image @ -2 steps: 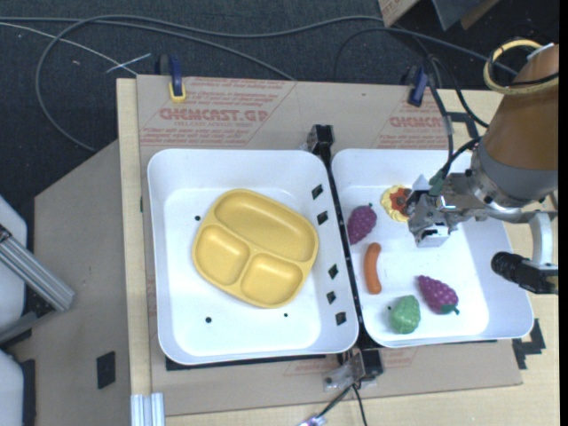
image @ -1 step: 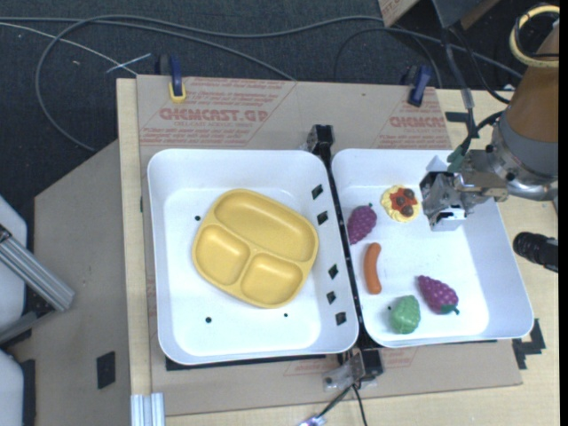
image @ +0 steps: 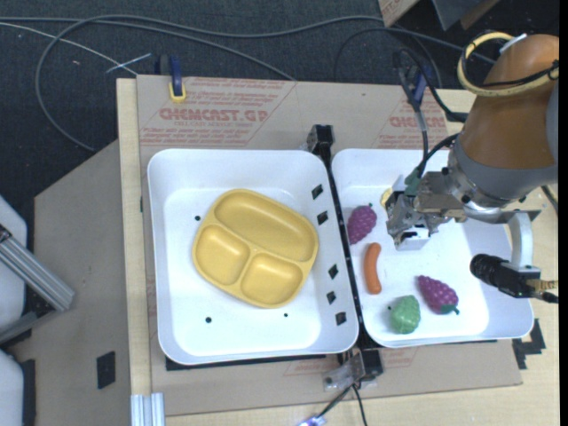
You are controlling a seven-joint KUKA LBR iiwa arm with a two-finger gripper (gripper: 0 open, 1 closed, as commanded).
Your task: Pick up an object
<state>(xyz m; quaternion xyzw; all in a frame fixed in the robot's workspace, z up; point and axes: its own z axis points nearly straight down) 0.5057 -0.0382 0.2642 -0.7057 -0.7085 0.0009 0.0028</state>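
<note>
We see the arm (image: 510,105) reaching in from the right, its orange band bulking over the right bin (image: 506,327) and the wrist bent down toward the bin's upper middle. The end effector (image: 410,224) hangs just above the bin floor; from this slant we cannot tell whether it is parted or closed, and nothing is visibly caught in it. Just to its left lies a purple grape bunch (image: 361,223), near but apparently apart from it. Below that rests an orange sausage (image: 374,267), and toward the bin's near edge sit a green vegetable (image: 405,314) and a second purple grape bunch (image: 437,293). In the left bin (image: 169,238) a yellow divided plate (image: 256,248) lies flat.
</note>
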